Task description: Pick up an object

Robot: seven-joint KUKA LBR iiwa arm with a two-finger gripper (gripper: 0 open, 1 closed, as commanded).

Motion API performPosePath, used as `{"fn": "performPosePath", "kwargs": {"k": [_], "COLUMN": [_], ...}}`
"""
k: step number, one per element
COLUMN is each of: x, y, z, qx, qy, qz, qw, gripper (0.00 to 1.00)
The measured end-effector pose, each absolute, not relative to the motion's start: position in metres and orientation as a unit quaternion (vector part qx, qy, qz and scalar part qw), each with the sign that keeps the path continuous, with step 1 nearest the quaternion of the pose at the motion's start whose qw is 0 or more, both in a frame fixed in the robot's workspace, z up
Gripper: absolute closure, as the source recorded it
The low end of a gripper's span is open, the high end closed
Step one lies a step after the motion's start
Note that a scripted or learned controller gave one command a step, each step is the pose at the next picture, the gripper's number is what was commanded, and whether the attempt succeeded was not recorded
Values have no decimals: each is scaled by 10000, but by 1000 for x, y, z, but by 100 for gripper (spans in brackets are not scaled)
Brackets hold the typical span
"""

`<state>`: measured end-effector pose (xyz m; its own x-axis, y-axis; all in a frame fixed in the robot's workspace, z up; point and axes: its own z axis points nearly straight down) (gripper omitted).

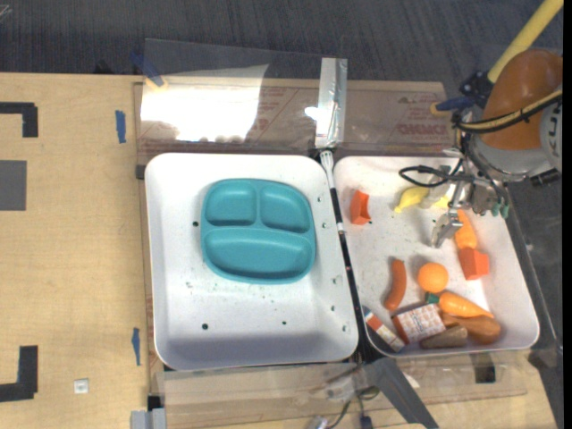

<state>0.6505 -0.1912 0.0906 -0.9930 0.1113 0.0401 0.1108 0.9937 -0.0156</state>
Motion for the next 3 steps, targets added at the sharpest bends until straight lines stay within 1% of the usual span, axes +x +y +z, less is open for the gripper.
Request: {"fn": "performPosePath", "kwargs": {"k": [1,2,3], "x": [618,595,640], "y": [-224,-193,-204], "z": [88,89,89], "qx": [-1100,-1177,-615], "qy": [-9939,-9930,-9981], "qz": [9,0,-5], "qw": [-35,-45,79], "gripper": [0,0,0]}}
